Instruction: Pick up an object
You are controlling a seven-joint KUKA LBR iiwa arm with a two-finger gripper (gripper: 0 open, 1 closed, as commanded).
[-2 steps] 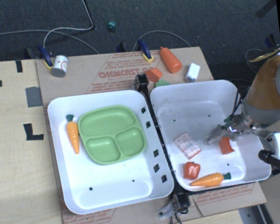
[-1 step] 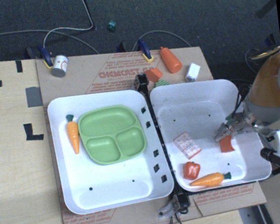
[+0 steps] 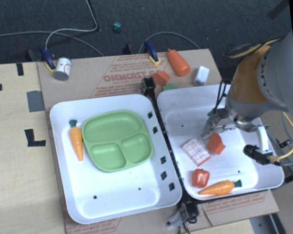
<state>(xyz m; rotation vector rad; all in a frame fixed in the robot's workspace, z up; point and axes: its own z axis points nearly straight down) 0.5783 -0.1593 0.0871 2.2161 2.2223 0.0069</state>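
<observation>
Left bin (image 3: 67, 166): toy carrot (image 3: 77, 140) lies along the left wall, just beside the green divided plate (image 3: 118, 140). Both are well apart from me, so neither is a candidate right now.

Right bin (image 3: 250, 183): small white-and-red packet (image 3: 195, 151) lies flat near the middle. Touching its right edge is an orange-red block (image 3: 215, 144), my likely target because it sits right under my claw (image 3: 215, 126). Toward the front wall: a red toy pepper (image 3: 200, 177), and a second carrot (image 3: 218, 187) just in front of it, lying along the rim.

My claw is low over the bin, just behind the block, wrist angled in from the right. Can't tell how wide I am: the tips are a dark blur against the wrist. Nothing visibly between them, so no grasp claimed.

Judgement: approach step, pick not done. Risk: the block abuts the packet, so a finger could land on the packet or push both sideways.

Outside the bins, on the cardboard behind them: small can (image 3: 62, 68), orange bottle-shaped toy (image 3: 178, 62). Irrelevant.
</observation>
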